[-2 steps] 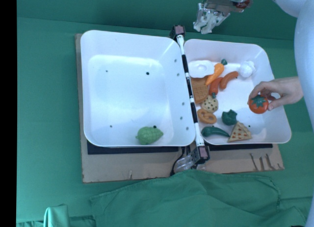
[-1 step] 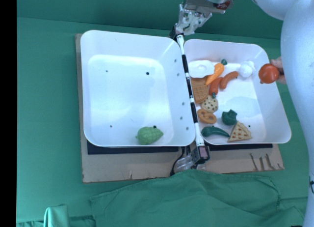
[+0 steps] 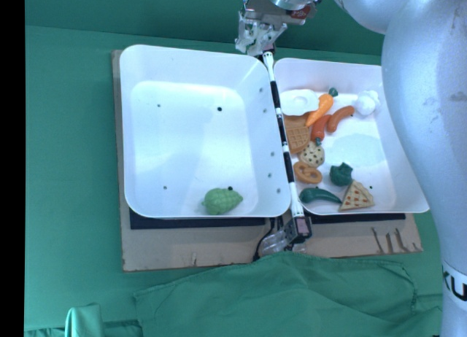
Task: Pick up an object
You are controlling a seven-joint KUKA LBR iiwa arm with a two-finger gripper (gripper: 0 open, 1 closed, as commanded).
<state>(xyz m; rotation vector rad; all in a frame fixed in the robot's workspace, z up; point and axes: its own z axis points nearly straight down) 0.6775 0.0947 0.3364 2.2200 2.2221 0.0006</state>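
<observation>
Green cloth [image 3: 292, 295] is laid nearest. One green toy [image 3: 222, 200] is contained in the left bin [image 3: 146, 66]; about ten food toys are contained in the right bin [image 3: 398, 182]. End effector [image 3: 255, 40] state cannot be told.

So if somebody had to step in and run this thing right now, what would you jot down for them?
Gripper: raised over the far end of the divider between the two bins, nothing visibly held.
Left white bin: one green bumpy toy vegetable near the front edge.
Right white bin: the other toy foods, including a waffle square and pizza slice.
Done: nothing picked yet.
Left: choose an object, descend, grasp, lift.
</observation>
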